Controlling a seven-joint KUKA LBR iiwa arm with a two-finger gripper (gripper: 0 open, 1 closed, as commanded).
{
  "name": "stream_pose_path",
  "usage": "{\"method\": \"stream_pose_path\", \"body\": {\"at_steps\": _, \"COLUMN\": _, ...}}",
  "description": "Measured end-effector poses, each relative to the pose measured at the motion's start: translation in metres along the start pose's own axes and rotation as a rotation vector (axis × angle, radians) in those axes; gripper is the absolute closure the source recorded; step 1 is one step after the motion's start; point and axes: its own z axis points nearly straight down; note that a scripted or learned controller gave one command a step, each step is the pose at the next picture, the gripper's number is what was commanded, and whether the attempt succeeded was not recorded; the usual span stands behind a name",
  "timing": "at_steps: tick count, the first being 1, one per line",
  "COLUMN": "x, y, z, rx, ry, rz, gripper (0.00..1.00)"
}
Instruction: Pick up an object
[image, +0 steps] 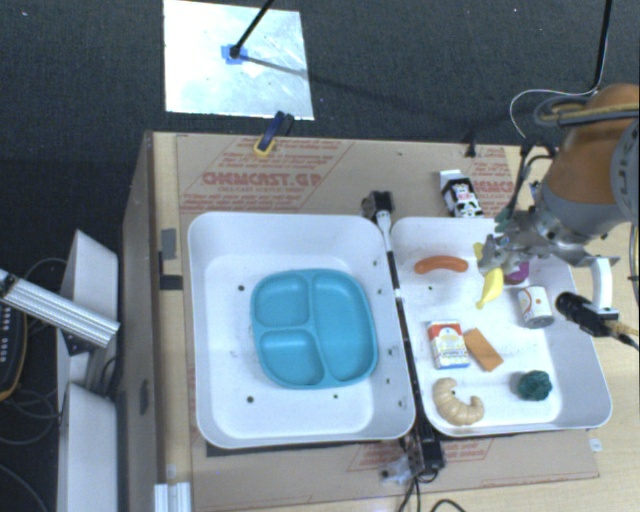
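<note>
- Gripper (497, 256) low over the right bin (580, 400), at its upper middle; cannot tell how it is set.
- Banana (490, 287) just below the gripper, touching or nearly so; no sign it is gripped.
- Sausage (441, 265) left of the gripper, near the bin's top left.
- White can (533, 306) lies right of the banana.
- Red carton (448, 344) and orange block (484, 350) side by side at mid-bin.
- Croissant (458, 401) at front; green lump (533, 385) to its right.
- Left bin (215, 300) holds a blue tray (312, 327).
</note>
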Motion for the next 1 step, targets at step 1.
{"method": "stream_pose_path", "body": {"at_steps": 1, "x": 0.0728, "y": -0.0058, "z": -0.0479, "rx": 0.002, "ry": 0.001, "rz": -0.001, "gripper": 1.0}}
